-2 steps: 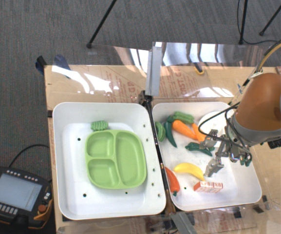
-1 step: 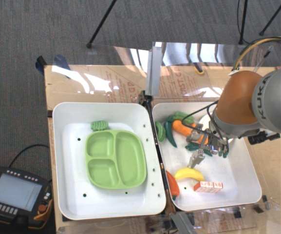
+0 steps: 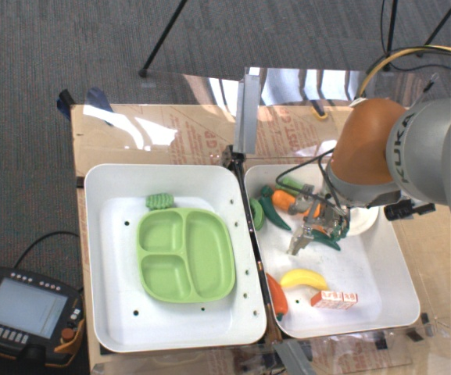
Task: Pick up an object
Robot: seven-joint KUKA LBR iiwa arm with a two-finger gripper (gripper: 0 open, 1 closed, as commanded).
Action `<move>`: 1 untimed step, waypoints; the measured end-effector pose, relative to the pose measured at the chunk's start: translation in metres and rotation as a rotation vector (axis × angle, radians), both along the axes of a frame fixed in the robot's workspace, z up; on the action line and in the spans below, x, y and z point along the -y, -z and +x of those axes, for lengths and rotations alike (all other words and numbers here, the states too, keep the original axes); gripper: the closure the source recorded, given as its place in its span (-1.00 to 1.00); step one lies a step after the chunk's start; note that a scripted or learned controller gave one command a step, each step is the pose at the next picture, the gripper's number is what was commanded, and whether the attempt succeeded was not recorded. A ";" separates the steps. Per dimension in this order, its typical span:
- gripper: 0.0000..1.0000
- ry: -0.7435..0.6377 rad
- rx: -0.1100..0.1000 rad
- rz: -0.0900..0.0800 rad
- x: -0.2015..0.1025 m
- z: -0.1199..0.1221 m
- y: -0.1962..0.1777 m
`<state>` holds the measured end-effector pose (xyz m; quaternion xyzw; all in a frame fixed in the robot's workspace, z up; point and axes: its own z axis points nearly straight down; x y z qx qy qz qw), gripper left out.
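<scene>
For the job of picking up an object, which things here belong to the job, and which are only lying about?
Belong to the job:
- gripper, over the right bin
- banana
- small red and white box
- green pepper
- carrot

Only lying about:
- green divided plate, in the left bin
- small green ridged piece
- handheld controller on the floor

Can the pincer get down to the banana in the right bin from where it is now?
Probably yes. The banana lies apart on bare bin floor, just below the pincer, with nothing on top; the small red carton sits beside it, not over it.
</scene>
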<state>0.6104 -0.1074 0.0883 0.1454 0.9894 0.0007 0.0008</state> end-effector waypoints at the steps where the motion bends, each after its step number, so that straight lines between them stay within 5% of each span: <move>1: -1.00 0.038 -0.016 -0.006 -0.023 0.023 0.000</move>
